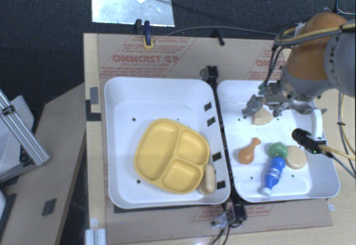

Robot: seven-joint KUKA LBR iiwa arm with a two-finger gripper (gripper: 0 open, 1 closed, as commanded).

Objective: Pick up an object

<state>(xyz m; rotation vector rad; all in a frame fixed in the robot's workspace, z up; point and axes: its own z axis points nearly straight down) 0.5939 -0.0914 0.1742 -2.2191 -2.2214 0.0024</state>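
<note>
My gripper (263,110) hangs over the back of the right bin (328,182), its fingers open, one on each side of a pale tan wedge (262,118) lying on the bin floor. The wedge sits just below and between the fingertips; I cannot tell whether they touch it. Nearer the front lie an orange drumstick (250,151), a green piece (278,149), a round tan piece (297,158) and a blue bottle (273,174) with a white cap.
The left bin (122,127) holds a yellow divided plate (172,155) and a tan bread roll (208,178) against the wall between the bins. A black part with a cable (305,139) juts over the right bin's right side.
</note>
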